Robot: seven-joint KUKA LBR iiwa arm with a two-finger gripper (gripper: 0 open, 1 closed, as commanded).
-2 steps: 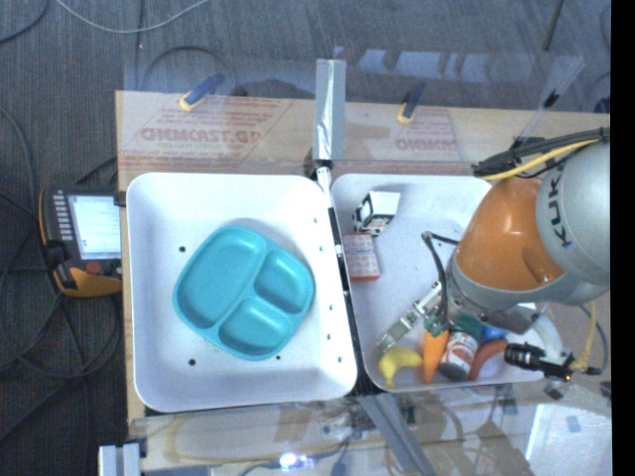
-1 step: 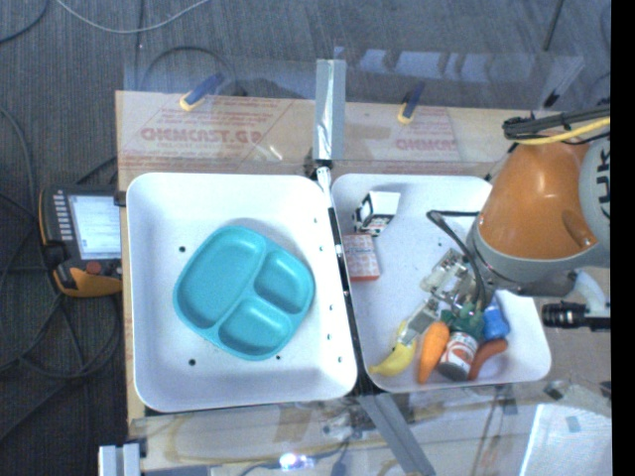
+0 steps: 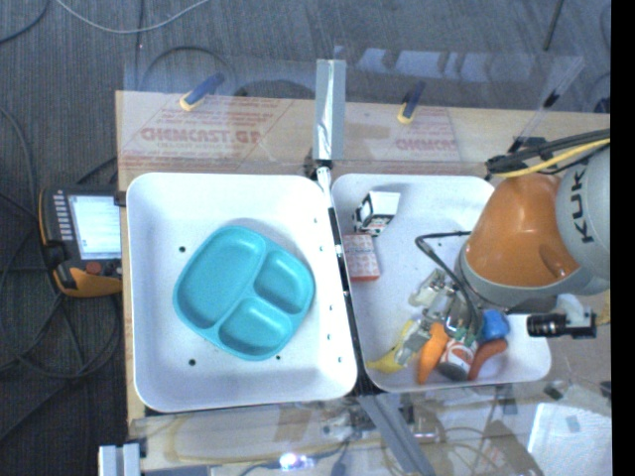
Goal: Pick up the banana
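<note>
The gripper (image 3: 444, 310) sits low in the right bin (image 3: 397, 266), over a heap of toys; whether it is wide or narrow I cannot tell. The banana (image 3: 393, 357), probably the yellow piece near the bin's front edge, lies just beside it, not yet lifted.

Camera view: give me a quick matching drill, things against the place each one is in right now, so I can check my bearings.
Things:
1. blue plate
2. banana
3. red and white packet
4. handheld screen

Places:
A. right bin, near its front edge
B. outside the bins, left of the bench
C. middle of the left bin
D. right bin, by the divider between the bins

Pairs: 1-C, 2-A, 3-D, 4-B
</note>
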